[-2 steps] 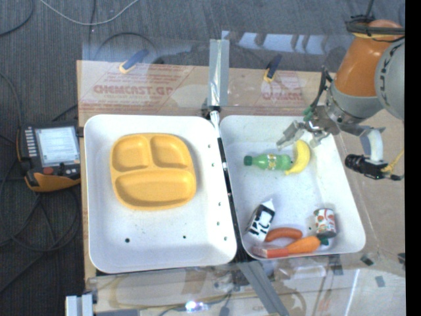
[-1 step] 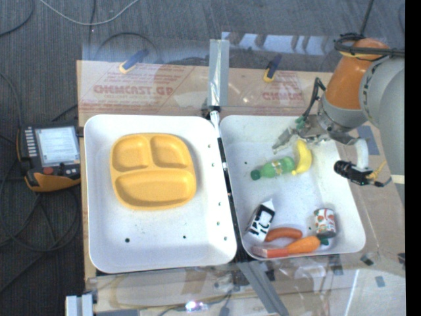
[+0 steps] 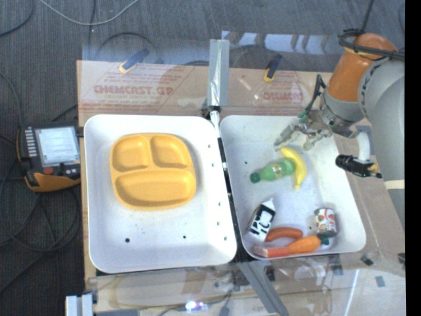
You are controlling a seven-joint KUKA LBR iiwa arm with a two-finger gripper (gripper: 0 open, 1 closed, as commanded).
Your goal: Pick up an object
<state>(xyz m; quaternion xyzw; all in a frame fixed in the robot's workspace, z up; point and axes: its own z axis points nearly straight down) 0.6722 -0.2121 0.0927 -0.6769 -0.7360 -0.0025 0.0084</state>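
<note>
Spread apart and gripping nothing, the two-finger gripper (image 3: 301,135) hangs over the far edge of the right white bin (image 3: 342,199), just above a yellow plastic banana (image 3: 295,164). A green plastic bottle (image 3: 272,171) touches the banana, near the bin's middle.

Right bin (image 3: 342,196) contents:
- Banana (image 3: 295,164), yellow, curved, lying flat in the upper middle.
- Green bottle (image 3: 272,172) on its side, body touching the banana's left flank, cap end pointing left.
- Black-and-white carton (image 3: 262,221), tilted, near the lower left wall.
- Red sausage (image 3: 284,234) just right of the carton.
- Orange carrot (image 3: 296,245) below the sausage, along the front wall.
- Small printed can (image 3: 325,221) at the carrot's right end; pose unclear.
</note>
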